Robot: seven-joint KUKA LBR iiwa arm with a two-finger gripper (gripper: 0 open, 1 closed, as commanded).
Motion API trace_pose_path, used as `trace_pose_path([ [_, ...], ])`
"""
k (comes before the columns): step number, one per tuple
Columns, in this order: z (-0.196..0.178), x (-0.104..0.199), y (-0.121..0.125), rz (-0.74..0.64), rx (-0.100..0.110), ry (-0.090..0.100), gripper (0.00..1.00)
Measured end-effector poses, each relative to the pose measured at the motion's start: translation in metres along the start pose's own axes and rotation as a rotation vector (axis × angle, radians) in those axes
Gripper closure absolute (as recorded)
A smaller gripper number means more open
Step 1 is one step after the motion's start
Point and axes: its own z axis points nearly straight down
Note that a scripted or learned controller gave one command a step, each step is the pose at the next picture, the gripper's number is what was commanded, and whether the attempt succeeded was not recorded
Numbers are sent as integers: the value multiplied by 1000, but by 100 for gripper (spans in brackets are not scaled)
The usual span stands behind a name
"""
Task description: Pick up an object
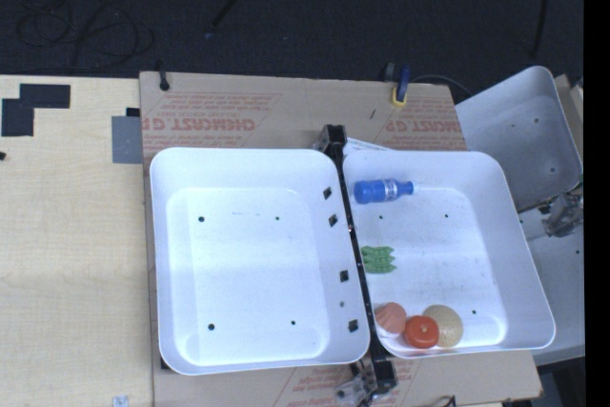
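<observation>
Single fixed camera above the desk, looking down at a slant from moderate height, both white bins side by side mid-frame, left bin and right bin, dark floor beyond.

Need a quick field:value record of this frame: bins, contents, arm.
left bin: white, shallow
right bin: white, shallow, holds every object listed
blue bottle: on its side, far-left part of right bin
green item: near the divider, mid bin
near-corner cluster: pink piece, red round piece, tan round piece, close together
arm: grey, at the right edge
grasp: none visible
</observation>
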Motion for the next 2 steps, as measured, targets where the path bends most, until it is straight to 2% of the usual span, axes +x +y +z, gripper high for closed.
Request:
trace_pose_path([
  [1,-16,-1,0,-3,-2,0,100],
  [2,-14,0,0,-2,0,0,100],
])
